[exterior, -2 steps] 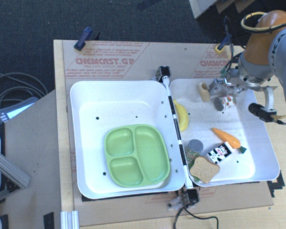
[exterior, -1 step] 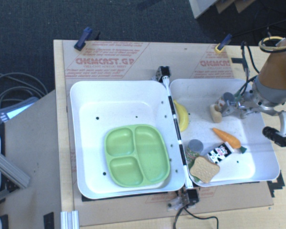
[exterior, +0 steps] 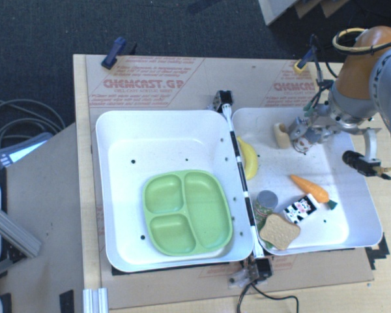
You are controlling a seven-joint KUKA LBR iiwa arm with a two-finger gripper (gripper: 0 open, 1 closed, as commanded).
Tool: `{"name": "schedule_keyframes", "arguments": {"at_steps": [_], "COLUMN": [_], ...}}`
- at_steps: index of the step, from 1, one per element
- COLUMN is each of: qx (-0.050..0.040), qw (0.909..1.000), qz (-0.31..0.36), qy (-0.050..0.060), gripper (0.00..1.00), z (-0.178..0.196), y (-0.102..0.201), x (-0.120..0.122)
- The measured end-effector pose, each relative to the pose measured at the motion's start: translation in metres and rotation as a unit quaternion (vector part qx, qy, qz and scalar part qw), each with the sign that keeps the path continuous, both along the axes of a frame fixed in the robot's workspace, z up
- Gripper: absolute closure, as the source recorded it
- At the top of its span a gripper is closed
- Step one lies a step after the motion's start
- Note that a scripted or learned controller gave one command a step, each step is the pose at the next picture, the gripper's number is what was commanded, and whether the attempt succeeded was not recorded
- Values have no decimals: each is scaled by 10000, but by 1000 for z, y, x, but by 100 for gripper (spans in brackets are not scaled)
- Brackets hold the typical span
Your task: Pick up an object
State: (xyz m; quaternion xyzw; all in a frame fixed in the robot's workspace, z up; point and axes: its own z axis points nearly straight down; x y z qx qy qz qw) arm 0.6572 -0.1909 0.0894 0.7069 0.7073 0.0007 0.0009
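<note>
White bins [exterior: 117, 142] sit on a printed cardboard bench [exterior: 150, 80], dark carpet [exterior: 52, 18] around; jaws' state unclear.

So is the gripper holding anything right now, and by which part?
Cannot be told: the gripper sits low beside a small tan object, its tips too unclear.

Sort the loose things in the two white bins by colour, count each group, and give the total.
Green: 1, the divided tray
Yellow: 1, the banana
Orange: 1, the carrot
Grey: 1, the round can
Tan: 2, the bread slice and the small block beside the gripper
Black and white: 1, the small box
Total: 7
</note>
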Motion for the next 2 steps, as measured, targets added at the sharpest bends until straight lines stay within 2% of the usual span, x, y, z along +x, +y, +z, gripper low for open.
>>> {"name": "schedule_keyframes", "arguments": {"at_steps": [1, 2], "qx": [-10, 8], "qw": [10000, 10000], "qz": [4, 3], "qy": [-14, 11], "gripper": [100, 100], "z": [11, 63], "y": [0, 54], "x": [1, -37]}}
